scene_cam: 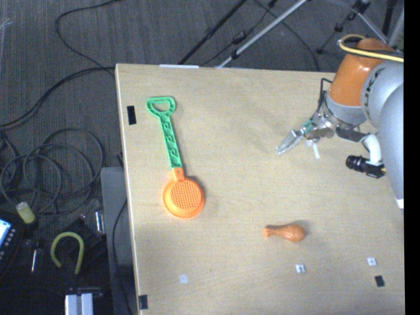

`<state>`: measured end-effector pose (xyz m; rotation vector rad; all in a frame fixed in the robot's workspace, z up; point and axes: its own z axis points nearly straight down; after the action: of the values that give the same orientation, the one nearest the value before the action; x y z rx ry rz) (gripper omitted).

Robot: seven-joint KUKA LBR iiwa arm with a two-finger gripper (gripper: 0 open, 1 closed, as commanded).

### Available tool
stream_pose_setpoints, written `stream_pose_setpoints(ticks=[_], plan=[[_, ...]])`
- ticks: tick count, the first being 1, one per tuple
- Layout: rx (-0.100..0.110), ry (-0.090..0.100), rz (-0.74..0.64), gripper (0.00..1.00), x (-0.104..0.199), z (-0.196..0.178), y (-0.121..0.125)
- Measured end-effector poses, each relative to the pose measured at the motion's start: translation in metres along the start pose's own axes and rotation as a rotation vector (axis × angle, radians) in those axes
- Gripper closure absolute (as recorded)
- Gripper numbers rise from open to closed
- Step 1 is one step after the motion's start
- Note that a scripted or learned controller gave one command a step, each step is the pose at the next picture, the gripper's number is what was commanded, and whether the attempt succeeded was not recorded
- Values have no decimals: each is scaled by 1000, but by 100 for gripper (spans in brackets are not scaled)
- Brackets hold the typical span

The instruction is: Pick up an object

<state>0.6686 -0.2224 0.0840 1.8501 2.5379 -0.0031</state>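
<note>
Orange sieve head with green handle [176, 169] lying flat on the tan tabletop [249, 110], left part. Well right of that strainer, gripper [298, 142] hovering with fingers spread, nothing between them. Below the gripper and right of the strainer, small orange drumstick-shaped toy [286, 232].

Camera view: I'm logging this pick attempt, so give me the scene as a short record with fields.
surface: pale wooden bench top
object 1: strainer spoon with green handle and orange round head, lying flat toward the left, head nearer the camera
object 2: small orange pear-shaped piece, lying lower centre-right
gripper: at the right, fingers spread, nothing between them
gripper relative to objects: apart from both, above the orange piece in the image
arm: grey with orange band, entering from the right
task status: no object picked yet
</note>
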Motion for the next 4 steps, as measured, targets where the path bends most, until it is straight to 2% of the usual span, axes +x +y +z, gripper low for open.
stream_pose_setpoints(ticks=[1,3,4], plan=[[-1,0,-93,0,33,0,11],[-1,1,-93,0,33,0,11],[-1,2,-173,0,82,0,26]])
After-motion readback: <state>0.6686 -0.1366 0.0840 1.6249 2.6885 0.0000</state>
